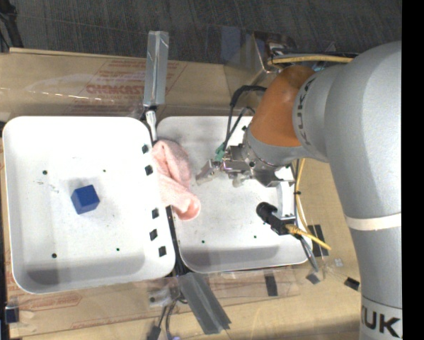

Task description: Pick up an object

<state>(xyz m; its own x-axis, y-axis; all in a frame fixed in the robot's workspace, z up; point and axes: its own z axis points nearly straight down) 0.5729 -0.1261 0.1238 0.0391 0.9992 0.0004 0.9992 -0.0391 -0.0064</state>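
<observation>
A pink cloth (175, 176) lies crumpled along the left wall of the right bin (226, 257), partly draped over the divider between the bins. A blue cube (86, 198) sits in the left bin (27, 140), left of its middle. My gripper (206, 171) hangs over the right bin just right of the cloth, its fingers pointing left toward the cloth. Nothing shows between the fingers, and their spread is too small to read.
Both bins rest on a cardboard-covered bench (70, 76). A grey metal bar (155, 66) stands behind the gap between the bins. My arm covers the right bin's right side.
</observation>
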